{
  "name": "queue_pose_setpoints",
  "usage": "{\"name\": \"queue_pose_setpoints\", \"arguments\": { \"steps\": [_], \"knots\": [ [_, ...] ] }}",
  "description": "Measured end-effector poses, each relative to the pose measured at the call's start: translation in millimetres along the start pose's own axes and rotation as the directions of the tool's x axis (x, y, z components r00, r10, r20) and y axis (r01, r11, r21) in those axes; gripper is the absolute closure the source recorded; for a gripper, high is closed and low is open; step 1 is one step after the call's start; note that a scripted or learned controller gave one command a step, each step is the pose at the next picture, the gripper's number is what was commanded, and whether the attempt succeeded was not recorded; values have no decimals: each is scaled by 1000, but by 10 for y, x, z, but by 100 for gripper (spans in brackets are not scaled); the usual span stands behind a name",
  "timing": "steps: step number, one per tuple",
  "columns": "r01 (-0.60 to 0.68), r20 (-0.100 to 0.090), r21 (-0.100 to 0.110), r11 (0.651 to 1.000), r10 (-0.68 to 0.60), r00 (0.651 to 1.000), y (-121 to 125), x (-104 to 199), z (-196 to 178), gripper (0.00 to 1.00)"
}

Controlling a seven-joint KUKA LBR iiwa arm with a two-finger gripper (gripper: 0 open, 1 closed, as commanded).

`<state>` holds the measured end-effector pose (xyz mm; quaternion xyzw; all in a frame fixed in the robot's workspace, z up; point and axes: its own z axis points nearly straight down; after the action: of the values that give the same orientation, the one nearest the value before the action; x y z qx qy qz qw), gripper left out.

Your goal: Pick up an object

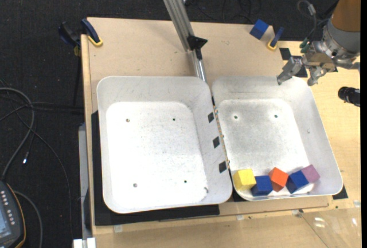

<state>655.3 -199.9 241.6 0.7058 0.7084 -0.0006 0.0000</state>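
Bench (143,46): plywood top carrying two shallow white bins side by side, set edge to edge so things can pass between them.

Left bin (109,92): holds no blocks; floor speckled with dark marks.

Right bin (321,126): all candidate objects sit in a tight row against its near edge, toward the near right corner. Likely they slid or were pushed there, since the bin wall stops them.

Arm (348,12): enters at the bench's far right corner, cut off by the frame edge, so its upper links cannot be read.

Gripper (300,73): fingers spread, nothing between them, over the right bin's far right rim, well apart from the blocks. Judged a start or transit pose, not an approach.

Blocks, left to right: yellow cube (245,177), blue cube (262,185), orange cube (279,178), second blue cube (297,181), purple cube (310,173). They touch or overlap; lower faces are hidden by the rim.

A further blue block (260,28) lies on the bench near its far edge, outside both bins.
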Motion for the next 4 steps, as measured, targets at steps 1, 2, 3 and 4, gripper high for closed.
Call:
{"name": "queue_pose_setpoints", "arguments": {
  "steps": [1,2,3,4],
  "knots": [
    [4,-4,5,1000,-4,1000,-148,585,528,0],
    [2,-3,5,1000,-2,1000,63,833,1113,0],
    [-6,-1,4,1000,6,1000,-404,886,1195,0],
    [-5,-2,4,1000,5,1000,-992,992,1477,0]
  ]
}}
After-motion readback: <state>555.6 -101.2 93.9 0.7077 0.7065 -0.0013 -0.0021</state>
